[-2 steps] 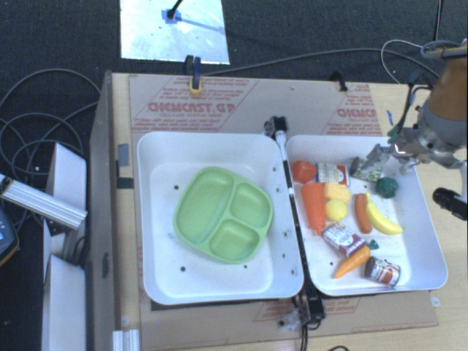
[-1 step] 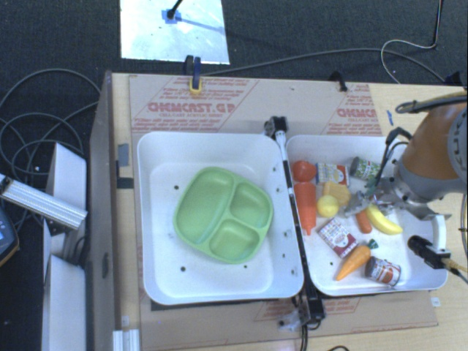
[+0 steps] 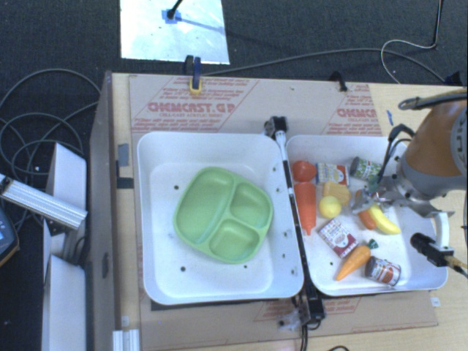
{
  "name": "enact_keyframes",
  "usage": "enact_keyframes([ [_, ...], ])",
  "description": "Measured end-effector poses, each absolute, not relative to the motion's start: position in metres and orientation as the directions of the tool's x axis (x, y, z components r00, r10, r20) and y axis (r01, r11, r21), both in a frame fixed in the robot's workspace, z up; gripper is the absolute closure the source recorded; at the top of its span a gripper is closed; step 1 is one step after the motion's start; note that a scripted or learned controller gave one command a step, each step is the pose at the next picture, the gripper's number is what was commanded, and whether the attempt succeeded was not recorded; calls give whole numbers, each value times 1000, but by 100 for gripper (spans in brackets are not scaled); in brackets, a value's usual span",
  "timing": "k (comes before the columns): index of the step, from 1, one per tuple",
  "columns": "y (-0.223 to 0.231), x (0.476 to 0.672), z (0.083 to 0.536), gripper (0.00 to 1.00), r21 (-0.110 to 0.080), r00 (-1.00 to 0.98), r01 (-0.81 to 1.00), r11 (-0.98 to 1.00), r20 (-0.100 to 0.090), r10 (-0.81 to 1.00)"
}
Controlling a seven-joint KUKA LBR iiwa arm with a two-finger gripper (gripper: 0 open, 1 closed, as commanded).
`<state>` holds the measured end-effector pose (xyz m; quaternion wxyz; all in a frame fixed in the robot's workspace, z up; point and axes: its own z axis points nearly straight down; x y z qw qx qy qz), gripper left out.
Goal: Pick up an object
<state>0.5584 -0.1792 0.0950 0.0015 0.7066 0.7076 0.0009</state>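
Observation:
The right bin [image 3: 424, 280] holds several toy foods. A yellow banana [image 3: 385, 221] lies near its middle right, with a small orange piece [image 3: 365, 219] touching its left end. My gripper [image 3: 368, 199] hangs just above and left of the banana, right beside a yellow block [image 3: 337, 191] and a lemon [image 3: 330, 207]. Nothing is visibly held. Around them lie a tomato [image 3: 303, 170], a long carrot [image 3: 307, 208], a red-and-white box [image 3: 333, 172], a green can [image 3: 363, 168], a red packet [image 3: 337, 236], a short carrot [image 3: 354, 261] and a small can [image 3: 382, 270].
The left bin [image 3: 164, 284] holds a green divided plate [image 3: 223, 214]. A metal divider rail [image 3: 290, 210] runs between the bins. The grey arm with its orange band [image 3: 435, 148] covers the right bin's far right side. Cables lie on the floor at left.

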Motion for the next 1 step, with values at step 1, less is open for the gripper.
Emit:
enact_keyframes([
  [1,-100,600,183,100,5,-5,1000,5,0,1000],
])
